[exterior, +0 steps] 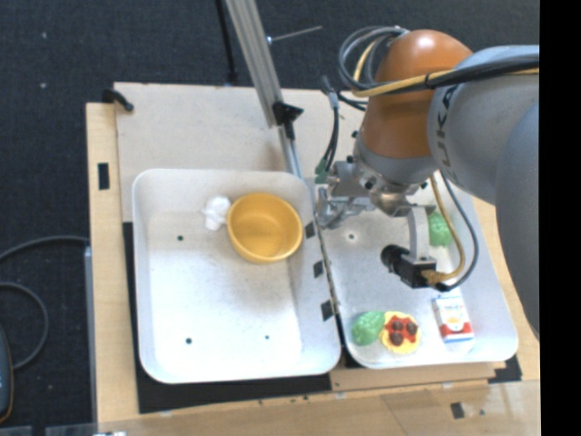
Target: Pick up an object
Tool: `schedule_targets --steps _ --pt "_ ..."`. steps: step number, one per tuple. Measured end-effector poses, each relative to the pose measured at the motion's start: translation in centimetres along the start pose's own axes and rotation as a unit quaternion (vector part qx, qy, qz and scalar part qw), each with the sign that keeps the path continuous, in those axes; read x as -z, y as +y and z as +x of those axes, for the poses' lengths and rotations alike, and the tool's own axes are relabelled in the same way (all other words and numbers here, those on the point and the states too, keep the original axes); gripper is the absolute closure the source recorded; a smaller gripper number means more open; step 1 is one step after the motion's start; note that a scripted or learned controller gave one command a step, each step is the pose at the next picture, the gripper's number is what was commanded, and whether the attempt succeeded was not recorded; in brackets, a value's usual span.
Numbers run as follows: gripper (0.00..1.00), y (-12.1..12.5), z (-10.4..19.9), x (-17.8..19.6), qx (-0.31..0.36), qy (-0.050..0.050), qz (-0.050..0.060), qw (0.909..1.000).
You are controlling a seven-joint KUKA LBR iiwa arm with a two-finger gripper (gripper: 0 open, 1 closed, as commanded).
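Two bins, gripper point(338, 209) (finger state unclear) over right bin point(495, 312), arm hiding part

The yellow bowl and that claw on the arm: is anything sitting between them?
In the camera view, the yellow bowl and the gripper are separated by bare white bin floor and the raised rims where both bins meet.

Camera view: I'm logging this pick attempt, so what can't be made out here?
- Gripper: too small and cluttered by cables to tell its state.
- Green object in the right bin: partly hidden by the arm and cables.
- White lump beside the yellow bowl: too small to identify.
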State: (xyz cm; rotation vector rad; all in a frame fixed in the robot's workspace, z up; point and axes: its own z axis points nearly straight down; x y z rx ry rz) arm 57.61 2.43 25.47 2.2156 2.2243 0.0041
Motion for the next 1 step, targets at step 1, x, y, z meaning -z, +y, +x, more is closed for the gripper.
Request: schedule_targets --steps 1 --pt "1.0 0.21 5.73 -1.35 0.002 0.0 0.003 1.0"
